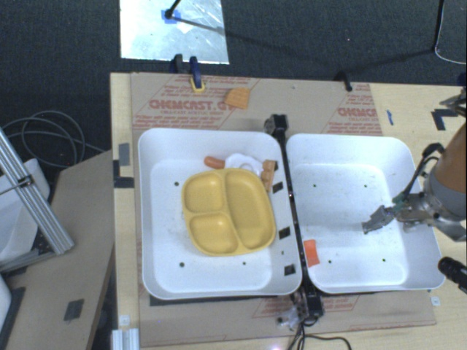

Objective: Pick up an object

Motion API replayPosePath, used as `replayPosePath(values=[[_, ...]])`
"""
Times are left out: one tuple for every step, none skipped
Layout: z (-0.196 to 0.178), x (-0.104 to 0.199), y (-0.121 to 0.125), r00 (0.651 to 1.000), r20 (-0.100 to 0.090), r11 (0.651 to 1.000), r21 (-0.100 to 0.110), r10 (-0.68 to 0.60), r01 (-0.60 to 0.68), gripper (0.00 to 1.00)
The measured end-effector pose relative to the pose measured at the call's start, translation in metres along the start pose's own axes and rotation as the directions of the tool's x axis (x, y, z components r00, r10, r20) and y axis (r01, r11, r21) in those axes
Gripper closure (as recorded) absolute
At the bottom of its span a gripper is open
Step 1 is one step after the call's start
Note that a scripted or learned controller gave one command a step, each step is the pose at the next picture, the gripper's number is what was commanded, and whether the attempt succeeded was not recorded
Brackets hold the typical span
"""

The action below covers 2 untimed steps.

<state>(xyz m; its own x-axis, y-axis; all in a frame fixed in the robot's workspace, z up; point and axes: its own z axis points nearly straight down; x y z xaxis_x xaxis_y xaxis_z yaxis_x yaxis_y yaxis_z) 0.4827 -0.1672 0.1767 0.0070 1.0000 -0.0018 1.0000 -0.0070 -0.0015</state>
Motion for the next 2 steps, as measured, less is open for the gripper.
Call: replayPosePath(values=[[-0.130,-0.043,0.005,1.000,0.007,1.000,-0.018,-0.005,0.005,0.00],[0.037,0.032,0.001,1.000,-0.010,1.000,0.013,-0.015,0.015,0.00]])
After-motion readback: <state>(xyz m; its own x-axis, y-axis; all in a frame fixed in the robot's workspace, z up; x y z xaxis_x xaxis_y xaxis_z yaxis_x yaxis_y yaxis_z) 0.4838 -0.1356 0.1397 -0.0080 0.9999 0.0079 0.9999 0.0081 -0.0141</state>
